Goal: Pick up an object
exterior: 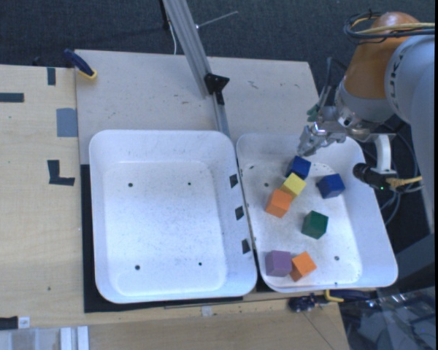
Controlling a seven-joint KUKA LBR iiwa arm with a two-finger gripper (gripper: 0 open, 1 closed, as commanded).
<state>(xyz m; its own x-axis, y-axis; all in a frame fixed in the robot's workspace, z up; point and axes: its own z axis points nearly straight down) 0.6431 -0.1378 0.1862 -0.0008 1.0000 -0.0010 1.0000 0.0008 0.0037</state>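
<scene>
The right bin (350, 268) holds several small blocks. A blue cube (300, 166) lies near its back, with a yellow cube (294, 184) and an orange cube (279, 203) in a line toward the front left. Another blue block (330, 186) sits to the right, a green cube (314, 224) lies below it, and a purple cube (278, 262) and a small orange cube (303, 265) rest at the front. My gripper (309, 146) hangs just above and behind the first blue cube, at the bin's back edge.
The left bin (160, 217) stands beside the right one, a raised rim between them. A slanted metal bar (193, 46) runs from the top down to the bins' back edge. The grey arm with its orange band (383, 64) fills the upper right.
</scene>
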